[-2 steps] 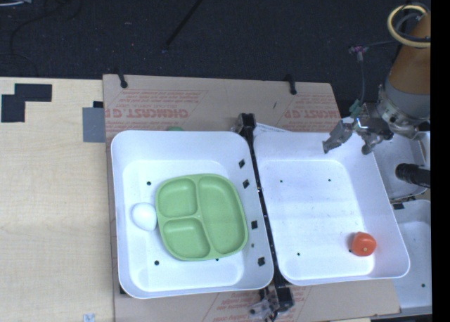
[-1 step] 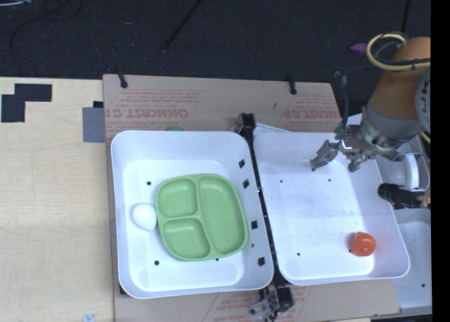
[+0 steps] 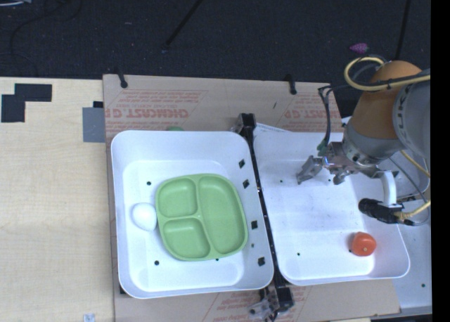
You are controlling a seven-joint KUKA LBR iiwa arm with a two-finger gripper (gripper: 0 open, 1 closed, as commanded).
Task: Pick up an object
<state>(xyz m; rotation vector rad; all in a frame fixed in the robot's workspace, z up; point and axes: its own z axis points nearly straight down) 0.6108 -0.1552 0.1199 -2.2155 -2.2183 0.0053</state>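
Observation:
A small orange-red round object [image 3: 363, 244] lies in the right bin [image 3: 309, 264], near its front right corner. My gripper [image 3: 323, 174] hangs over the back half of that bin, up and to the left of the orange object and well apart from it. Its two grey fingers [image 3: 307, 172] are spread apart with nothing between them. In the left bin [image 3: 133, 152] lies a light green divided plate [image 3: 200, 216], with a white egg-shaped object [image 3: 144, 216] touching its left edge.
A black divider with clips [image 3: 254, 201] runs between the two bins. The bins rest on a cardboard sheet [image 3: 183, 106] on the pale bench. The arm's orange band [image 3: 383, 102] and grey body stand over the right bin's back right corner.

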